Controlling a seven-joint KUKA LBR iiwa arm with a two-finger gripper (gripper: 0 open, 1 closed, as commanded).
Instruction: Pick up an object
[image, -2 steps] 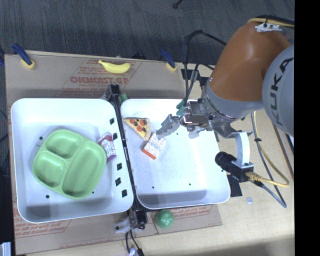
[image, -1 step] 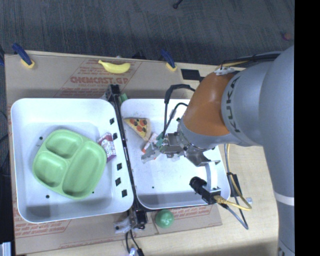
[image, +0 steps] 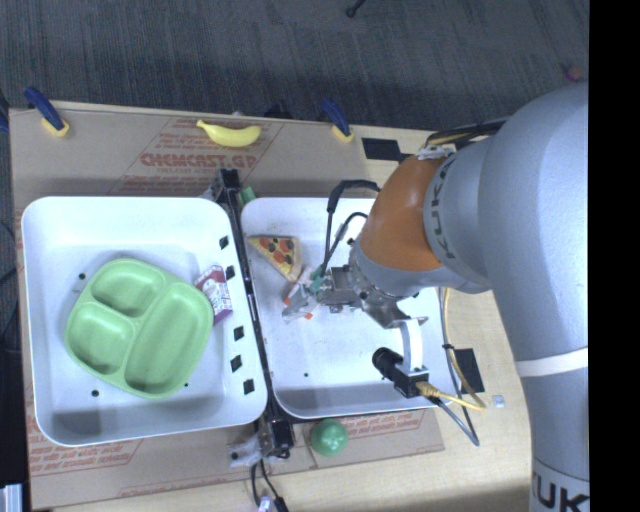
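Look at your gripper (image: 312, 292) first: it sits low in the right white plastic bin (image: 330, 385), near that bin's left side. You cannot tell from up here how wide it is, because the big grey arm (image: 520, 210) with the orange band (image: 405, 215) covers most of it. Something small with red and white bits (image: 297, 300) lies right at its tip, but it is too small and blurry for you to say what it is, or whether the gripper is touching it.

Your triangle-shaped toy pizza slice (image: 277, 253) lies flat in the same bin, near the top left corner, just up and left of the gripper. Its crust end is toward the top left and its point aims down and right, toward the gripper. The two are near each other, and you can see a small gap between them.

In the left white plastic bin (image: 50, 330) you have a light green plastic tray with three sections (image: 138, 325), and a small dark red and white packet (image: 215, 290) rests against its right edge.

Outside the bins, a yellow toy banana (image: 229, 131) lies on the worktop (image: 130, 155) above them, and a small green ball (image: 328, 437) sits on the worktop just below the right bin.
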